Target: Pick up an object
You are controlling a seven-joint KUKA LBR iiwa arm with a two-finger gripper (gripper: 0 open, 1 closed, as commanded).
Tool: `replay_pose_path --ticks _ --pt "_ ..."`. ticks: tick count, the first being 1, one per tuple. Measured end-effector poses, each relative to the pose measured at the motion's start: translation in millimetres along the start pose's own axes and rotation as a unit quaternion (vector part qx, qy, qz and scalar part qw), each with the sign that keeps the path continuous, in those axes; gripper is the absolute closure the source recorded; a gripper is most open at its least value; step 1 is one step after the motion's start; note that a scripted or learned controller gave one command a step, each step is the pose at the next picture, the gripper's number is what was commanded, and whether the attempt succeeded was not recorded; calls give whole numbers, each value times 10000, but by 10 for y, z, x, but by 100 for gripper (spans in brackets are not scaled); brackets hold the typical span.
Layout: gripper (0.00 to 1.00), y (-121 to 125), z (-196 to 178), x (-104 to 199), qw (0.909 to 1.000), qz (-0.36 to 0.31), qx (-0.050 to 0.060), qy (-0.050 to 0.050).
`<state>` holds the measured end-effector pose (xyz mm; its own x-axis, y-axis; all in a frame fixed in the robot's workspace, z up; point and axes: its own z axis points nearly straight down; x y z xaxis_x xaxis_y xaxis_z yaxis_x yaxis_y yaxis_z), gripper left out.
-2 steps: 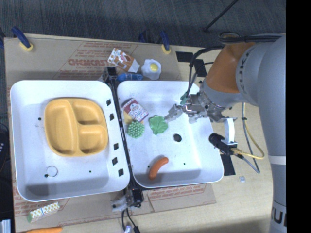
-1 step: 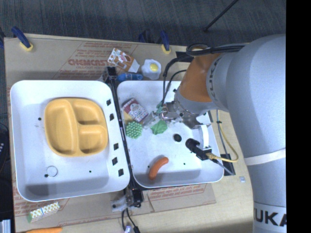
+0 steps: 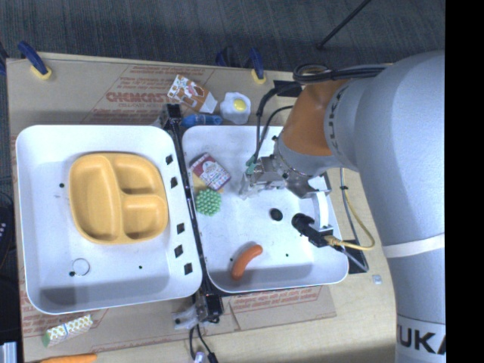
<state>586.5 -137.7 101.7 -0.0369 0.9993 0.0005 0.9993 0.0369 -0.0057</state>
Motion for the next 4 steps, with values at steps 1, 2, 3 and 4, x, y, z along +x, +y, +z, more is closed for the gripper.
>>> replay_pose_path --ticks 1,2,3,4 --pt "0 0 0 0 10000 -3 1 -2" --pt "0 -709 111 438 9992 -403 -2 5" --pt "0 -1048 111 262 9694 -2457 -5 6" --pt "0 -1090 111 426 9507 -3100 -4 8"
